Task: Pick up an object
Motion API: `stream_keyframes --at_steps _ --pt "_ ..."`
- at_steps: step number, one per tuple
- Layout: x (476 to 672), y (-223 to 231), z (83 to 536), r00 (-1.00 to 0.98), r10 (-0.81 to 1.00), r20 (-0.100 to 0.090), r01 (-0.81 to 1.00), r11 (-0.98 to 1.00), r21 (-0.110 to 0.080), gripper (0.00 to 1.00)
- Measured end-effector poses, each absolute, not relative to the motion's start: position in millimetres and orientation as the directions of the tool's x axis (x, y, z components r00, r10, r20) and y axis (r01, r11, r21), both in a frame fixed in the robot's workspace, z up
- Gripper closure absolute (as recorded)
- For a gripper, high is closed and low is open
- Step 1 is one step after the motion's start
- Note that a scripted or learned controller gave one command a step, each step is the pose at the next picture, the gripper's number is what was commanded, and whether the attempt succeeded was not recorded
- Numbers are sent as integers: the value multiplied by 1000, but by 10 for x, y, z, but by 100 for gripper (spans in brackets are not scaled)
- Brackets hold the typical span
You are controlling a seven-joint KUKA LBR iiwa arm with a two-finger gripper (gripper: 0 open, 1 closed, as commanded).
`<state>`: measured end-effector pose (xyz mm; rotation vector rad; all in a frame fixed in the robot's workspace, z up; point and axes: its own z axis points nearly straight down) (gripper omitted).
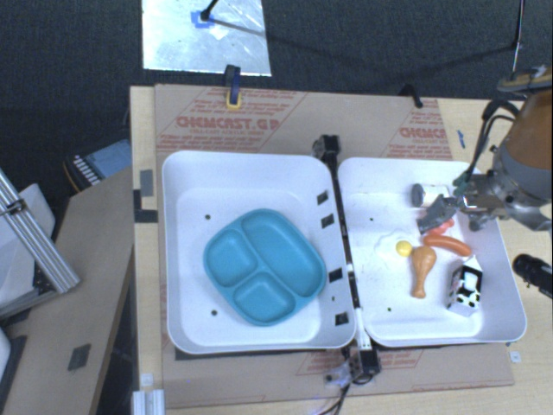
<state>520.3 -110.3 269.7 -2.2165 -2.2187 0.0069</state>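
Bins sat side by side on the table (pixel 285 111): the left bin (pixel 186 180) held a blue divided plate (pixel 263 266); the right bin (pixel 497 318) held toys. Whether the gripper (pixel 441 212) was released or clenched, I could not tell. At its 5 o'clock, just beside it, lay an orange sausage (pixel 449 245), farther on a drumstick (pixel 422 269), cow-patterned carton (pixel 465 289) and yellow ball (pixel 403 248).

One fixed camera looks down at a slant, from well back, on both white bins (pixel 251 169); the arm (pixel 529 158) enters at three o'clock.
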Motion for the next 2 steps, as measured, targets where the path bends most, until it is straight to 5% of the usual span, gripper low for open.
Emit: stream_keyframes --at_steps 1,2 --pt "5220 -1102 2739 -3 1000 -1 1000 3 2 0" --pt "5212 -1163 2131 -1 1000 0 1000 1 -4 0"
